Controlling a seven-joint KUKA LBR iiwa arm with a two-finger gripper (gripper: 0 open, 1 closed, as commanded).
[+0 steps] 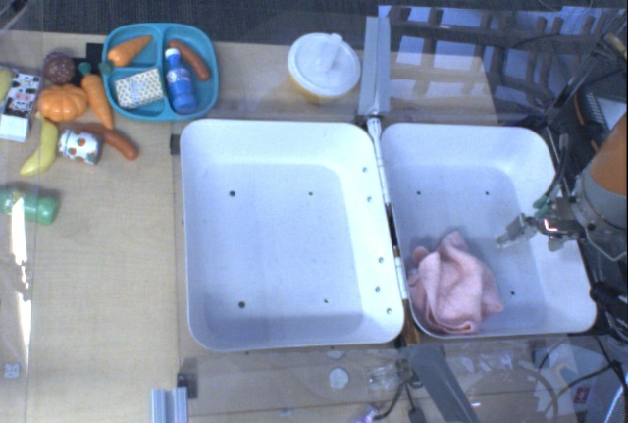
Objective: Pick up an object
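End effector (525, 227): poised over the right bin (510, 151), toward its right side; whether it is open or closed cannot be told from this view, and nothing is seen held in it. Cloth (452, 283): a pink, crumpled heap lying in the near-left corner of the right bin, close to the wall shared with the left bin (275, 235). It is likely light, soft and limp, neither slippery nor fragile; a pinch on a raised fold near the top of the heap should serve best. The heap has little direction: its long axis runs roughly from upper left to lower right, with no clear front. End effector and cloth are near but apart. Both bins stand on the bench (98, 293).
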